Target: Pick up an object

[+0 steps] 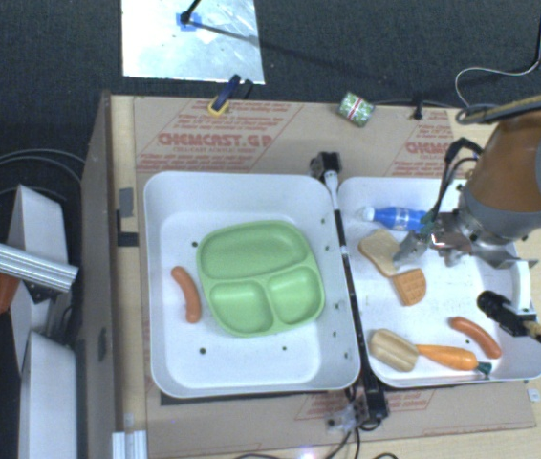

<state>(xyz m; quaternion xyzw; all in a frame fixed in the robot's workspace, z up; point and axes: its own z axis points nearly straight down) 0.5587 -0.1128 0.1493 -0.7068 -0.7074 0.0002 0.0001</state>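
Clerk: While the pincer is hanging over the right bin, what is sitting round it, largest first?

Keeper: Item one, the left bin, lying well to the pincer's left and carrying a green divided plate. Item two, the grey arm, reaching in from the pincer's right.

Clerk: And the loose goods?

Keeper: A carrot is lying well below the pincer, its blunt end touching a bread roll. A blue bottle is lying just above and left of the pincer. A bread slice is resting just beside its left. A ridged cracker is lying just beneath. One sausage is lying below and right; a second sausage is sitting far left, beside the plate.

Clerk: Is the pincer standing apart or together?

Keeper: I cannot tell; nothing is showing gripped in it.
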